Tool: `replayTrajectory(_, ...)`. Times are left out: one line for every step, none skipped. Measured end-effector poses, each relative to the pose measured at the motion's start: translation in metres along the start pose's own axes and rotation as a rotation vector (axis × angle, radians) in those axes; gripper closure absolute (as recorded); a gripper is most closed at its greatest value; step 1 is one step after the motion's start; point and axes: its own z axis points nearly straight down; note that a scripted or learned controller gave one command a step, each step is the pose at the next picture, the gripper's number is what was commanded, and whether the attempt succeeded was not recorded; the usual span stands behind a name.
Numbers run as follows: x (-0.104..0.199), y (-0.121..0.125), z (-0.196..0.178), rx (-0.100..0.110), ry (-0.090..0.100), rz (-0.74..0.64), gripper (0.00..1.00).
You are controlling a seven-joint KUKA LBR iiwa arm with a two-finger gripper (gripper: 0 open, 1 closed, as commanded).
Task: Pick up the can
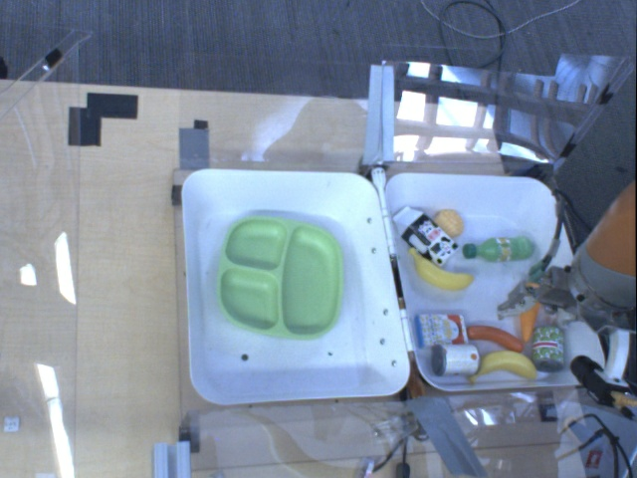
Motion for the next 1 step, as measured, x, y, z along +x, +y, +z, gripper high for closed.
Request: replayTrajectory(0.0514, -0.009, 0.0209, -0.012, 0.0, 0.208, 0.0)
